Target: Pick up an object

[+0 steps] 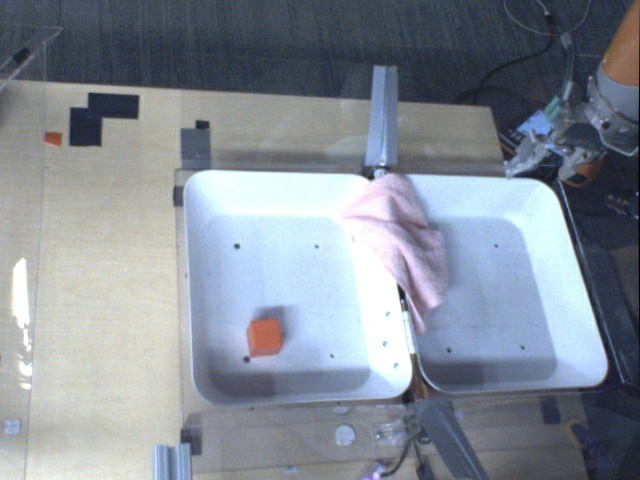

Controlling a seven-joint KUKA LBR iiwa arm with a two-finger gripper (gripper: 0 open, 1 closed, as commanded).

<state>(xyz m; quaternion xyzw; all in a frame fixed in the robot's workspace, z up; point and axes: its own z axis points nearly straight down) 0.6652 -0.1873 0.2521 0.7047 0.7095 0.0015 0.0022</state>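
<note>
A small orange block (265, 337) rests on the floor of the left bin (210, 268), near its front left corner. A pink cloth (400, 243) lies crumpled over the rims where the two bins meet, and most of it hangs into the right bin (560, 268). My gripper (545, 155) hovers over the far right corner of the right bin, just outside its rim, well away from both the cloth and the block. Nothing shows in it.
A grey metal post (381, 118) stands behind the seam between the bins. Black flat shapes (100, 116) and a tiny orange square (53, 139) lie on the wooden bench at the far left. Cables (545, 13) run behind the arm.
</note>
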